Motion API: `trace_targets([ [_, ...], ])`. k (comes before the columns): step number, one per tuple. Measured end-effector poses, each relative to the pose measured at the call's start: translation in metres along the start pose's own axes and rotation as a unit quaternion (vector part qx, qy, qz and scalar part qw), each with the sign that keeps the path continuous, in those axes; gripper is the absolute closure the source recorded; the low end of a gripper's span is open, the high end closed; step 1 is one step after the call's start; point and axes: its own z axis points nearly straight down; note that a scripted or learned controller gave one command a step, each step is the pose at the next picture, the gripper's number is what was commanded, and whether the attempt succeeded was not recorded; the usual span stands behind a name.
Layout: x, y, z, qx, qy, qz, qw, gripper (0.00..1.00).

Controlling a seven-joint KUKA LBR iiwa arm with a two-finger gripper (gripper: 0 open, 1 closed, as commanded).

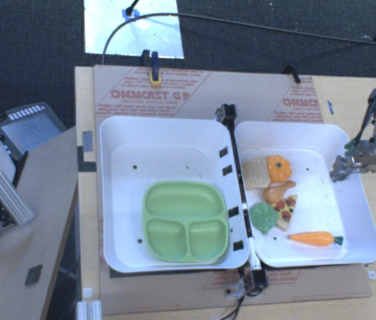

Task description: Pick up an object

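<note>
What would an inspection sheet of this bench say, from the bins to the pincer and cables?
Surface: wooden bench with a printed cardboard sheet under two white bins.
Left bin: holds a green divided plate.
Right bin: toy foods, namely a bread slice, orange pumpkin, chicken drumstick, pizza slice, green broccoli and carrot.
Clutter: yellow clamp on the cardboard's far edge; black clips along the divider.
Pincer: over the right bin's right wall, apart from the food; open or shut not readable.
Cables: black cable across the dark floor; wires below the bins.
Surroundings: white sheet on the floor; screen device at left.
</note>
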Motion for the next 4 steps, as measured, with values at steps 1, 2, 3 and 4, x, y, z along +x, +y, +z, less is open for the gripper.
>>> trace_targets([
  [1, 0.052, 0.003, -0.01, 0.0, 0.0, -0.001, 1.0, 1.0],
  [2, 0.106, 0.015, -0.017, 0.0, 0.0, -0.001, 1.0, 1.0],
  [3, 0.155, 0.022, -0.023, 0.001, 0.001, -0.002, 1.0, 1.0],
  [4, 0.204, 0.023, -0.009, 0.001, 0.001, -0.001, 1.0, 1.0],
])
